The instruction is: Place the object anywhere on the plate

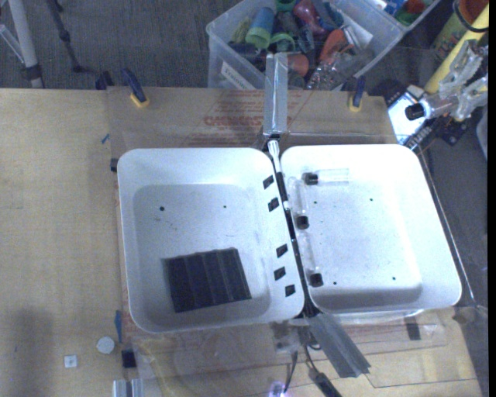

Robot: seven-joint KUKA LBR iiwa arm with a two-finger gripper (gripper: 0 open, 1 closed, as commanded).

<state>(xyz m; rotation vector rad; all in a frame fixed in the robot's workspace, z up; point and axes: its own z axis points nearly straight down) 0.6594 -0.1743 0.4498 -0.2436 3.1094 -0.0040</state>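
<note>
A dark, ridged rectangular plate (208,279) lies flat in the near part of the left bin (128,233). A small clear piece with a dark end (322,177) lies in the far left corner of the right bin (434,240). My gripper (456,89) hangs beyond the right bin's far right corner, under the arm's orange band (474,9). It is well away from both the clear piece and the plate. It looks pale and blurred against the clutter there, and nothing shows in it.
Small dark tabs (280,250) line the divider between the bins, with two dark knobs (314,279) on the right bin's left wall. A clear tub of colourful toys (310,31) stands behind the bins. A metal bar (275,93) runs up from the divider.
</note>
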